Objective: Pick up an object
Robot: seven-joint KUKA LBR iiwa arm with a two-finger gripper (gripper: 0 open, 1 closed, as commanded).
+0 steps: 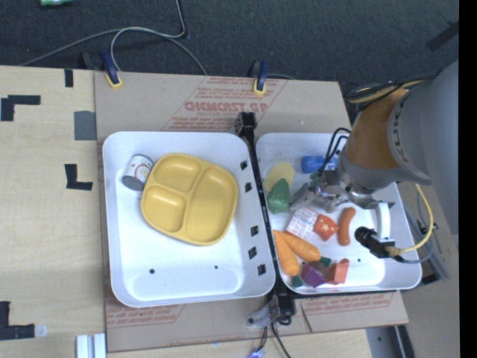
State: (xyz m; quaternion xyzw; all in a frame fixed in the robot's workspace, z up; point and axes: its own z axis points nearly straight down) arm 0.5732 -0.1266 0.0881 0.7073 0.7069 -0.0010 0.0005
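The gripper [322,192] is being held low over the right bin [402,274], at the end of the grey arm [425,136] with its orange band [370,136]. Whether it is open or closed cannot be told, because the wrist is covering it from above, and nothing is being seen held in it.

Toy food is being kept in a loose heap in this bin, presumably so that any piece can be taken. A small white packet [302,220] with red print is lying just below the gripper, and an orange-red block [325,227] and a sausage [344,226] are lying beside it. A green pepper [279,196] and a pale yellow piece [281,173] are lying to the left, and a blue piece [312,162] is lying above. Two carrots [292,249], a purple piece [313,275] and a red piece [340,270] are being crowded toward the near edge. The packet is being judged the likeliest target, being nearest.

In the left bin [179,282] a yellow divided plate [189,198] is lying flat, with a small can [137,172] touching its upper left rim.

Both bins are being carried on a cardboard sheet [216,103], which is being held to the wooden counter [45,222] by two clamps [260,77]. Dark carpet [298,21] is lying beyond, with a cable [149,32] being trailed across it.
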